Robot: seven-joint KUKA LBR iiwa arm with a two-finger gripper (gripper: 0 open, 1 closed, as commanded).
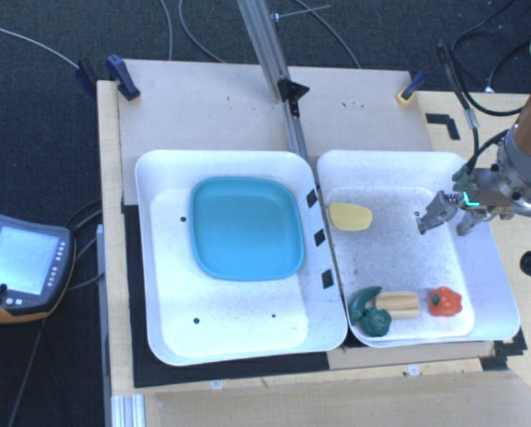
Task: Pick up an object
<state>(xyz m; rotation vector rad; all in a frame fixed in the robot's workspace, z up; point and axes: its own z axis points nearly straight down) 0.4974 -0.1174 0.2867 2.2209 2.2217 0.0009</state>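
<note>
My gripper (445, 218) hangs over the right bin (372, 169), toward that bin's right wall and about midway along it; my arm (523, 163) comes in from the right and is cut off at the picture's edge, so most of it is out of sight. The two grey fingers point left and slightly down with a gap between them; they look spread, with nothing between them, though the tips are small and a little blurred against the speckled floor.

The things I could pick all lie in the right bin; a yellow piece (349, 216) rests near its left wall, toward the far side, well apart from my gripper; along the near edge sit a green piece (370, 311), a tan block (398, 304) and a red piece (444, 302) in a row, the green one touching the block's left end, the red one just beside its right end. The green one is dark and lumpy, and I cannot make out its exact form.

The left bin (158, 238) holds a blue plate (247, 228), lying flat near the middle; a metal bar (263, 34) slants down from the top edge to the seam between the bins; a handheld screen (23, 265) lies off the bench's left side, partly cut off.
</note>
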